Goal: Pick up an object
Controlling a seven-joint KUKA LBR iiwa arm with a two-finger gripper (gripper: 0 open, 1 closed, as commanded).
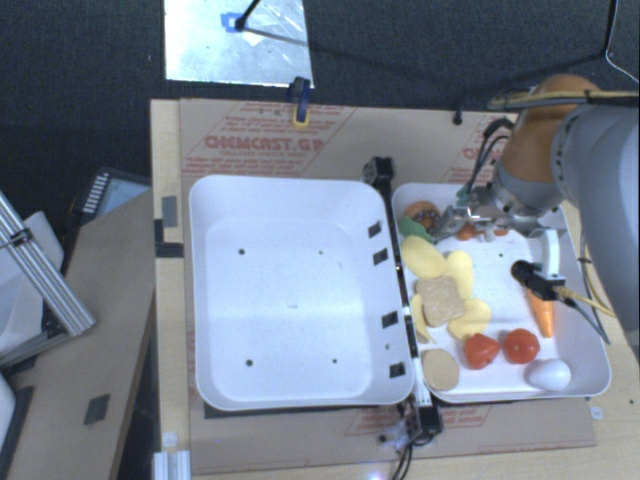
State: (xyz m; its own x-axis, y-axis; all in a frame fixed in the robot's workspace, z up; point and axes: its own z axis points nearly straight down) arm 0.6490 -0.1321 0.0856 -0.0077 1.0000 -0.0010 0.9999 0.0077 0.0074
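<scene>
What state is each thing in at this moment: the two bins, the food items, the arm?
Left bin: nothing visible inside.
Right bin: holds all the food.
Arm: reaching in over the right bin's far end.
Gripper: low near the green piece; grip state unclear.
Two tomatoes: resting side by side.
Egg: lying in the near corner.
Carrot: lying flat.

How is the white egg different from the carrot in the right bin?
The egg is white, while the carrot is orange. The egg is rounded and plump; the carrot is long and tapers to a point. The egg lies near the bin's front corner, the carrot farther back. Both rest in the right bin beside the red tomatoes.
</scene>
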